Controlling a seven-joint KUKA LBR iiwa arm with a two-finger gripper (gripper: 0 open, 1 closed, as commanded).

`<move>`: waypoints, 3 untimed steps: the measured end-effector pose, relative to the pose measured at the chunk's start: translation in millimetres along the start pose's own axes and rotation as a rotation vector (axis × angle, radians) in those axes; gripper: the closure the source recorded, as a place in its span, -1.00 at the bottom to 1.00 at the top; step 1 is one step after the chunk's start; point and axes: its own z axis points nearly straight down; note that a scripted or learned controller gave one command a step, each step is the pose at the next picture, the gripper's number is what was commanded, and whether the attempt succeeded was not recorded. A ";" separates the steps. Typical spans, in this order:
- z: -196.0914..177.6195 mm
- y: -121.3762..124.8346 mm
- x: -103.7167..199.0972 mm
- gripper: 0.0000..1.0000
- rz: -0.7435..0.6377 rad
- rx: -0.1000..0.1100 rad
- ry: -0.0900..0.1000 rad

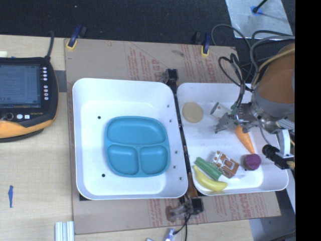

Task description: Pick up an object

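**Claw low in right bin, carrot just beside it**

Arm (273, 84) enters from the right, wrist over the right bin (271, 186). Claw (231, 120) sits low near the bin's middle, pointing left. Finger spread: cannot tell, the metal parts blur together.

Carrot (245, 138) lies just right of and below the claw tip, slanted, its upper end tucked under the wrist; touching or not, unclear. A small white-and-red piece (216, 108) lies just up-left of the claw. Tan disc (192, 112) sits further left, near the bin's left wall.

Well below the claw, along the near wall: purple ball (252, 161), brown patterned packet (224, 164), green stick (207, 168), banana (209, 183). Stick rests against the banana.

Left bin (90, 97) holds a blue divided plate (136, 145), flat, centred.

Tablet (22, 97) on the bench at far left.
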 end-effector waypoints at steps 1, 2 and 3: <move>7.4 31.2 -61.6 -1.00 -0.001 0.001 0.001; 55.4 14.6 -58.7 -1.00 -0.003 0.004 0.001; 44.5 15.0 -59.7 1.00 -0.005 0.004 0.000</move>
